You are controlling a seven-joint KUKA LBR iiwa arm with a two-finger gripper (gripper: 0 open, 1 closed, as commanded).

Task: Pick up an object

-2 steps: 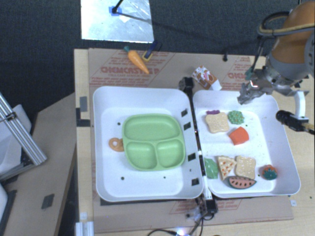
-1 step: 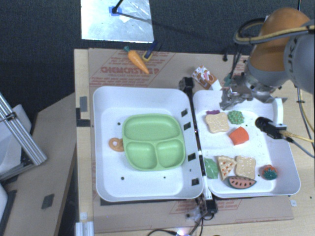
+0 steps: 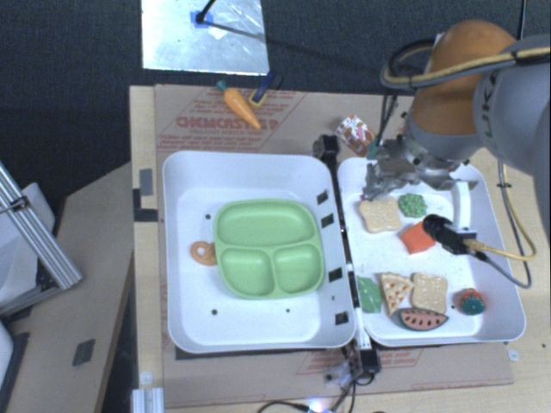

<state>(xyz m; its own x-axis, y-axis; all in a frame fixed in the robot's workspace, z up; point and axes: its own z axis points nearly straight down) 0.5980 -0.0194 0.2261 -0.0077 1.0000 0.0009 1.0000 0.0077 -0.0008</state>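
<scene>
Toast piece just below hand

Both white bins appear to be smooth moulded plastic with a slight sheen. The green divided tray in the left bin is matt plastic. The sheet under the bins is brown printed cardboard, matt. The square plate beyond the tabletop's far edge looks like brushed metal, reflective. The arm's orange band is glossy.
</scene>
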